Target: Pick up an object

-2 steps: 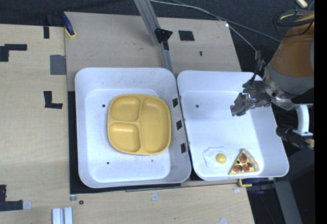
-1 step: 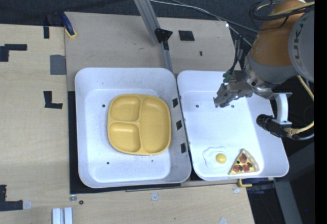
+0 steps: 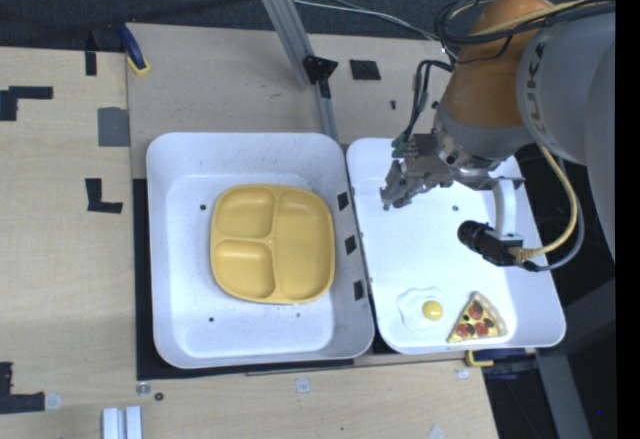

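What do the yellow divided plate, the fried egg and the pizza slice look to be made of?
Yellow divided plate: likely moulded plastic, uniform colour, soft sheen. Fried egg: probably toy plastic or rubber, smooth and flat. Pizza slice: likely a toy too, material unclear at this size.

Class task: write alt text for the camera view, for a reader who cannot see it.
A grey and orange robot arm's end effector hangs over the right white bin, where a toy fried egg and toy pizza slice lie near the front edge. The left white bin holds a yellow divided plate.
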